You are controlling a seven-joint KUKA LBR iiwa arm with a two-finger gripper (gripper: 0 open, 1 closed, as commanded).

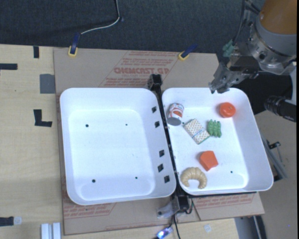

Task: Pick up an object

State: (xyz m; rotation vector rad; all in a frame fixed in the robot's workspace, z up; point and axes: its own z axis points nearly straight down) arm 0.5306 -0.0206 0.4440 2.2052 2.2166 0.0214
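Observation:
The right bin (254, 148) holds several small objects. A red and white can (175, 113) lies near its left wall, with a patterned box (196, 130) and a green piece (215, 128) beside it. An orange-red round toy (227, 109) sits at the far right. An orange block (208, 160) and a croissant (194, 177) lie toward the front. My gripper (220, 85) hangs over the bin's far rim, up and to the left of the round toy, apart from every object.
The left bin (70, 148) stands beside the right one, joined by a dark hinge strip (162, 148). Both rest on a cardboard sheet (134, 66) held by clips. A white cable (102, 26) runs across the dark floor behind.

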